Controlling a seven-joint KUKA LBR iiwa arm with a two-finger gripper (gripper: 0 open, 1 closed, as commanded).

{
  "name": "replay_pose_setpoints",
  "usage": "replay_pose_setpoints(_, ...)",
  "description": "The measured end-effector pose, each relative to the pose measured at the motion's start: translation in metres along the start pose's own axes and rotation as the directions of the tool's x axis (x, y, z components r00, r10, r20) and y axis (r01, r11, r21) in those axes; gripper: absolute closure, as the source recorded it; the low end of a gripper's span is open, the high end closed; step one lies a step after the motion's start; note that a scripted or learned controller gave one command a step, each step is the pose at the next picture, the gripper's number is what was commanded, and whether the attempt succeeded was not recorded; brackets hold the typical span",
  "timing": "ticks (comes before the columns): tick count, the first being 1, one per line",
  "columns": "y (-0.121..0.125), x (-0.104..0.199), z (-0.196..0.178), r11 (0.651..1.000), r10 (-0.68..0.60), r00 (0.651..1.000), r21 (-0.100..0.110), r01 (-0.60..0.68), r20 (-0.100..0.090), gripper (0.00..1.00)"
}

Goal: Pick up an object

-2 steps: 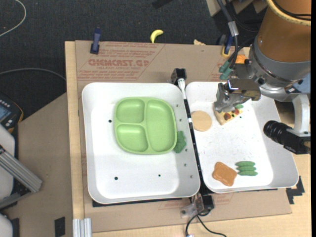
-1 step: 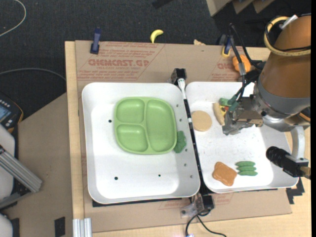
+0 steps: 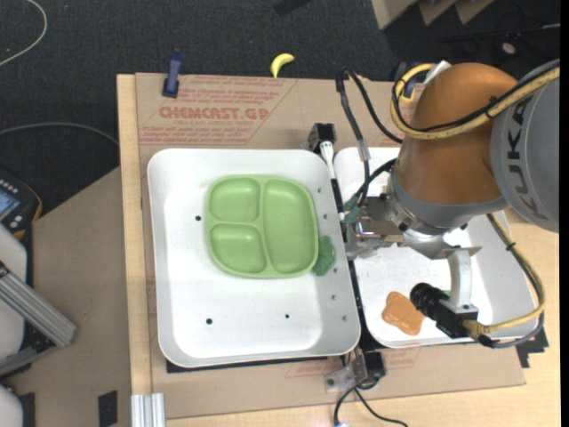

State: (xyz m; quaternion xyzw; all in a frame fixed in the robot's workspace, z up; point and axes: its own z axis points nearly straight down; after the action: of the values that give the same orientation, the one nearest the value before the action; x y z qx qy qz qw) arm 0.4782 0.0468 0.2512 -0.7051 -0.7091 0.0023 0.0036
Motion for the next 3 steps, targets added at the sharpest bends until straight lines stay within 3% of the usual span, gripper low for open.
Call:
replay_pose_setpoints(1, 0.010, 0.070, -0.078, 1.000, -0.004, 1.000, -0.018, 0.004, -0.002, 1.00)
replay_pose_setpoints(2, 0.043, 0.071, -0.004, 1.000, 0.007, 1.000, -0.002, -0.007, 0.003, 1.00)
replay_pose_setpoints(3, 0.000, 0.161, -0.037, 1.000, -0.003, 1.000, -0.011, 0.003, -0.001, 1.00)
